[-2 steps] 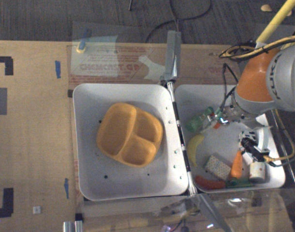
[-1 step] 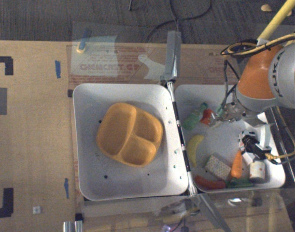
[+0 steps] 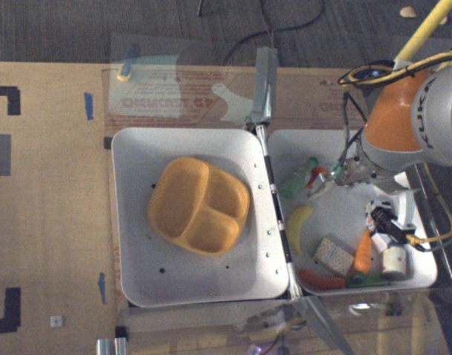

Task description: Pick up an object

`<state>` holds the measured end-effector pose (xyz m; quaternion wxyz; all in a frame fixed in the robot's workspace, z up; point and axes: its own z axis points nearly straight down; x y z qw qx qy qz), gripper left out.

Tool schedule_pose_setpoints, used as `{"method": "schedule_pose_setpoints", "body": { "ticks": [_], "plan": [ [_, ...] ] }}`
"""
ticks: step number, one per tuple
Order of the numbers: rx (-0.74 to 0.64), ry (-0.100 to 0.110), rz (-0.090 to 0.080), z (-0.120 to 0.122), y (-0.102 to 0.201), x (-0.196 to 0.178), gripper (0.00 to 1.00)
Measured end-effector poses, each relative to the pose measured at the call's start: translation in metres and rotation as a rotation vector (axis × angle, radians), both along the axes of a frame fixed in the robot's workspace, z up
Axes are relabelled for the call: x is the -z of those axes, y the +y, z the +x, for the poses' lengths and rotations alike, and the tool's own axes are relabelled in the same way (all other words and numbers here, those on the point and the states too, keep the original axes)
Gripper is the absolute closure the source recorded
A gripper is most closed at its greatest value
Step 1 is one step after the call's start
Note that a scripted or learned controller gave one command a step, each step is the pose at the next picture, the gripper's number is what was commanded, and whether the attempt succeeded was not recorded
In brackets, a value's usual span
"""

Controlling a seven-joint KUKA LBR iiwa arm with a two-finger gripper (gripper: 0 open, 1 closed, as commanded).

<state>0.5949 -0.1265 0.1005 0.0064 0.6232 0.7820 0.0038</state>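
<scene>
Where the grey arm (image 3: 403, 120) with its orange band leans in from the right, it covers the far right corner of the right bin (image 3: 336, 217), and its bulk runs off the picture's edge. The end effector (image 3: 338, 174) hangs low over the upper middle of that bin, but it is a small tangle of metal seen from above and partly shadowed by the wrist, so I cannot tell whether it is spread or pressed together, nor whether it has anything in it.

Just to its left lies a green bottle-like item (image 3: 294, 183), tilted, with a red bit at the end nearest the end effector. Whether the two touch is not clear. Below the green item a yellow banana (image 3: 298, 226) curves along the bin's left wall. Further toward the near edge sit a speckled pale block (image 3: 334, 255) and an orange carrot (image 3: 363, 251), which stands steeply on the slant. A long red thing (image 3: 322, 279) lies against the near wall, with a dark green piece (image 3: 370, 278) at its right end — too small and dim to name.

The left bin (image 3: 137, 168) holds one thing, an orange tray (image 3: 198, 205) with three compartments, turned at an angle near the middle.

Both bins rest on a tan desk (image 3: 48, 198). A clear plastic sheet (image 3: 174, 91) lies behind the left bin — its lettering is too faint to read.
</scene>
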Motion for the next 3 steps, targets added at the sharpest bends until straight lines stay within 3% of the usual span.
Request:
{"method": "schedule_pose_setpoints", "body": {
  "ticks": [1,2,3],
  "plan": [
    [0.153,0.011,0.002,0.016,-0.028,-0.015,0.0],
    [0.121,0.007,0.003,-0.027,-0.058,0.012,0.0],
    [0.186,0.015,0.014,-0.072,-0.091,0.004,0.0]
  ]
}}
